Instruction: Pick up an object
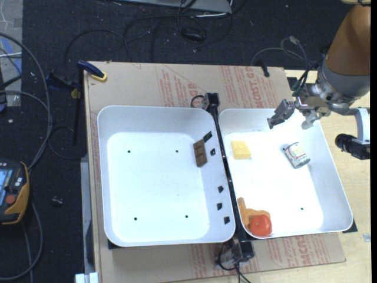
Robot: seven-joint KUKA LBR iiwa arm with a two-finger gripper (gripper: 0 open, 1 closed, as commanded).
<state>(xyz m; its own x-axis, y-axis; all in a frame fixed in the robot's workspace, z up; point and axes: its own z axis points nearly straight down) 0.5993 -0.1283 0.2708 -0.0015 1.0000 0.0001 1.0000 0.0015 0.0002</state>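
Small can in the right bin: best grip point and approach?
Judging from the view, take the can across its round body, mid-length, coming straight down from above. It lies on its side, tilted diagonally on the right bin floor with open space around it, so the fingers should straddle its narrow width, turned square to its long axis. The end effector hovers just above-left.

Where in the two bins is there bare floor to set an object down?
Left bin: nearly all bare; the brown block sits by its right wall. Right bin: a bare patch lies between the yellow block, the small can and the orange-red toy. Its upper part is crowded under the gripper.
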